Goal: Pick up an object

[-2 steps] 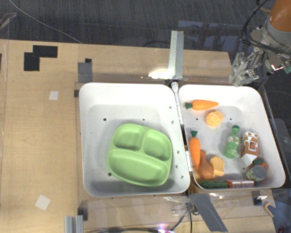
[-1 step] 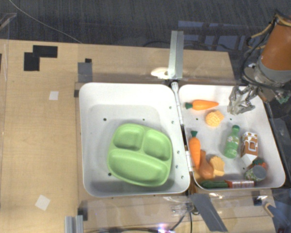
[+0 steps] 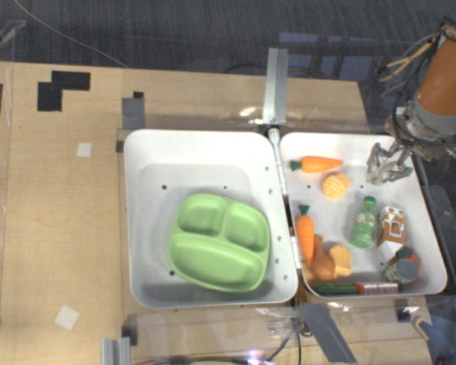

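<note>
Hovering over the far right corner of the right shallow white bin, the metal two-finger gripper is being held with fingers spread, nothing between them; a round yellow textured ball is lying just left, beside an orange toy carrot.

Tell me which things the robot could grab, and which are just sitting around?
For the job: claw, carrot, yellow corn, green bottle, second carrot, small carton.

Just lying about: green plate, left bin, metal post.
</note>
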You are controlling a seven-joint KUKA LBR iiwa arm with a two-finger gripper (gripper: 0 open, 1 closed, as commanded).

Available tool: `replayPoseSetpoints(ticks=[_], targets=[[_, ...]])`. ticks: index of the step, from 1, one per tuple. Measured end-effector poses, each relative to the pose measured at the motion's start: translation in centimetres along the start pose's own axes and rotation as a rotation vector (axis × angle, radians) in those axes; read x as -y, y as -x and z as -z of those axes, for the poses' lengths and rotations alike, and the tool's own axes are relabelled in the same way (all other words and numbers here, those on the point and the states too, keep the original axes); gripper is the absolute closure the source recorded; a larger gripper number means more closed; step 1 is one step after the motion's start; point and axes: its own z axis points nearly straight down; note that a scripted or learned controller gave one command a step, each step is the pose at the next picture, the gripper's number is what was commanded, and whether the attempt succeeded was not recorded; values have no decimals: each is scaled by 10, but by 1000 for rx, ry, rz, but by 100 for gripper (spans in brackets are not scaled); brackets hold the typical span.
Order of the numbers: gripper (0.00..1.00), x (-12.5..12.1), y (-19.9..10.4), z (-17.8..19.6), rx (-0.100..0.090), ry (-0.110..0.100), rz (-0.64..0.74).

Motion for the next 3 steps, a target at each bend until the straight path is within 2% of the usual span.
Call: replayPoseSetpoints(ticks=[1, 2, 3], targets=[[0, 0, 1, 0, 1, 0, 0], [0, -31, -24, -35, 4, -8, 30], [0, -80, -43, -35, 15, -43, -42]])
